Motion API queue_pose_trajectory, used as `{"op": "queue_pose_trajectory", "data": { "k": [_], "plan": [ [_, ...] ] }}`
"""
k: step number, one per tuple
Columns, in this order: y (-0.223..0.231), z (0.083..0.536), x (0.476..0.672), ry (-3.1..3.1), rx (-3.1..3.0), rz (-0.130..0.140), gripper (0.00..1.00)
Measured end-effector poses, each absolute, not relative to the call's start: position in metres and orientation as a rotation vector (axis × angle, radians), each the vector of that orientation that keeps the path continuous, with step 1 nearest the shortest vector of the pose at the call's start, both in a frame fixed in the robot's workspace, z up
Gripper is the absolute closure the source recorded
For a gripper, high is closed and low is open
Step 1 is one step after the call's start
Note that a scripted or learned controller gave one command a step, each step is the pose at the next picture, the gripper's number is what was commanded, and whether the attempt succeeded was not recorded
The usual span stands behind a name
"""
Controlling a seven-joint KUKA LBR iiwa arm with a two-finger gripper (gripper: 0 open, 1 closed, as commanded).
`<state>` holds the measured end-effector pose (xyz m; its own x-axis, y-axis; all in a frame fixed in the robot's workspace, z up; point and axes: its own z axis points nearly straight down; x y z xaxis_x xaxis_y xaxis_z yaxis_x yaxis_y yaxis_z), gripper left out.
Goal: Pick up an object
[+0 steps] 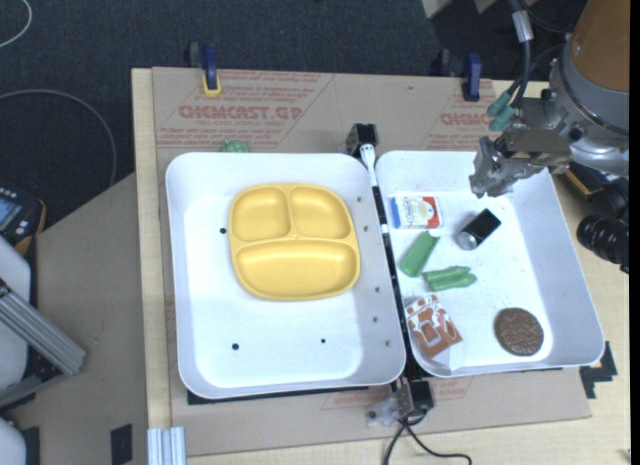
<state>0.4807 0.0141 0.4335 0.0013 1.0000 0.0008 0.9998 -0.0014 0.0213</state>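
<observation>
Taking the right bin [575, 283] as the marker: at its near edge lie a brown round cookie [519, 331] and a red-and-white packet [434, 325]. Further in, two green pods [432, 263]. Beyond them a small black-and-silver object [480, 228], lying aslant, just below and slightly left of the gripper [490, 181], which hovers over the bin's far side. Whether it is spread or pressed together I cannot tell; I see nothing in it.

The brown board [300, 103] under the bins reads "CHEMCAST GP" in red, twice.
</observation>
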Motion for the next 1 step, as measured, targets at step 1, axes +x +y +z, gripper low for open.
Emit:
{"op": "queue_pose_trajectory", "data": {
  "k": [1],
  "plan": [
    [0.0792,0.4333,0.4795,2.228,2.212,0.006,1.00]
  ]
}}
